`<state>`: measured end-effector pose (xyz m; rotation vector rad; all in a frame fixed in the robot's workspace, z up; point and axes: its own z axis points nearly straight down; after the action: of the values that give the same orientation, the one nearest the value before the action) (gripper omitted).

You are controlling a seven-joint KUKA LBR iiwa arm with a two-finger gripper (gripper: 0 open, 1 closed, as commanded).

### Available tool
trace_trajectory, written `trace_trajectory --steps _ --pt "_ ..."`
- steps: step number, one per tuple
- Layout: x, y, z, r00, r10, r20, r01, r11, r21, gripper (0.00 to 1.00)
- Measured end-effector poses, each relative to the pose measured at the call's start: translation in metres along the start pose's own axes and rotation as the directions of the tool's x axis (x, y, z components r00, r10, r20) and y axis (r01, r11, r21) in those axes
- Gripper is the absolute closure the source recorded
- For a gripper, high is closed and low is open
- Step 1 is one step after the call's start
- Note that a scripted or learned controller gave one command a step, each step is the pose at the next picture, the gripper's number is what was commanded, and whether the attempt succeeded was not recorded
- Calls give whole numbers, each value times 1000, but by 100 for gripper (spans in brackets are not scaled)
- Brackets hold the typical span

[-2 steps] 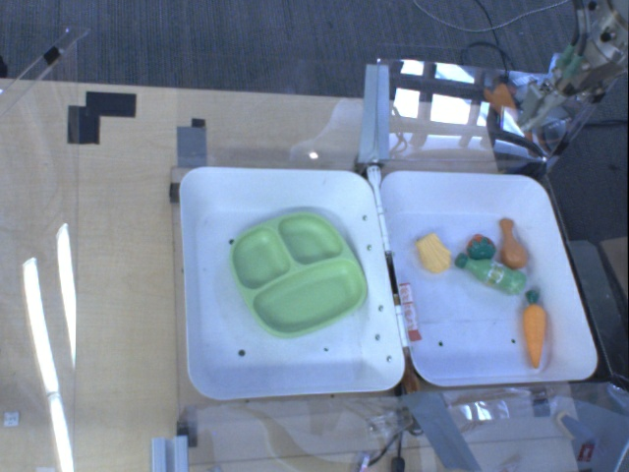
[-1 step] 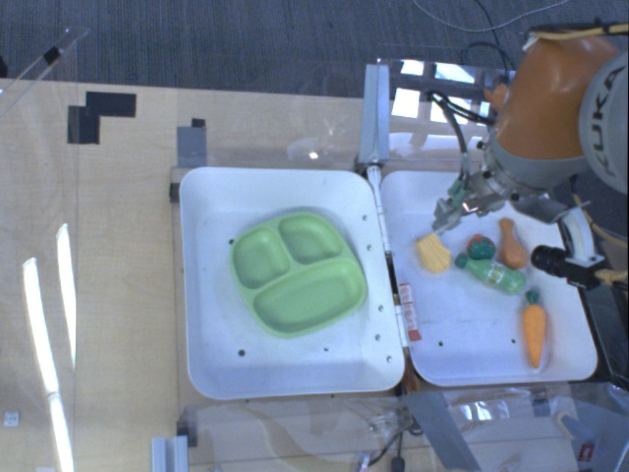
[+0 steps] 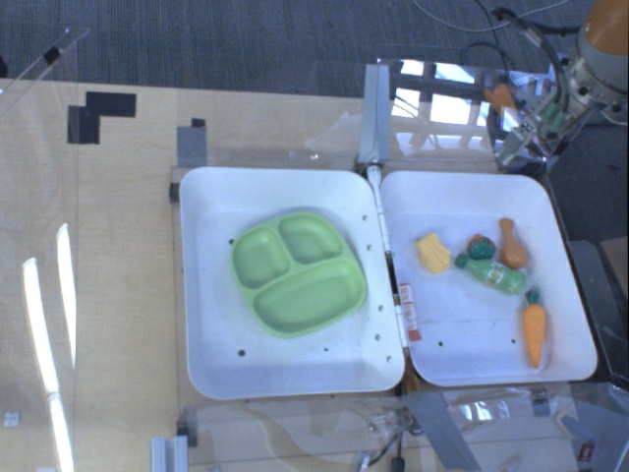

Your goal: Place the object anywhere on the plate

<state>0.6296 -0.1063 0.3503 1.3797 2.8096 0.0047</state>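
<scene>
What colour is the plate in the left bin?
Light green. The plate shows best in the camera view, three compartments, in the left bin.

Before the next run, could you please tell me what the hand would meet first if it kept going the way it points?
Probably the far rim of the right bin, since the hand angles down-left just beyond it; depth is unclear from above.

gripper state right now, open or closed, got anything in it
Gripper: up beyond the far edge of the right bin; whether it is open or closed cannot be told, and nothing can be seen held in it.
</scene>
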Motion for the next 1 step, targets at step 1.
trace_trajectory --steps 1 --pt "55 -5 112 968 -250 -6 250 968 1 100"
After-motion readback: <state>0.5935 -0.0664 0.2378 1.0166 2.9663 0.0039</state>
